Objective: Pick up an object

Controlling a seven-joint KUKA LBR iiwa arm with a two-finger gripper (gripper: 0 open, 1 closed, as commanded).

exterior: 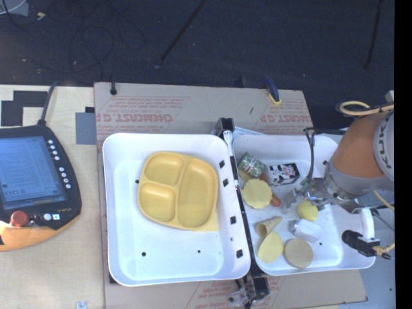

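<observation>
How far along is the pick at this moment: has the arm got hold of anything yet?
Done: the arm has reached into the right bin, and the gripper sits low among the items, by a small yellow piece. In hand: nothing visibly lifted; the grip itself is too cluttered to read. Left: securing and raising one item. The yellow divided plate lies in the left bin.

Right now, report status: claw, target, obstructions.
Claw low in right bin, over small yellow piece; grip unconfirmed. Toy food crowds close around. Yellow divided plate sits in left bin.
</observation>
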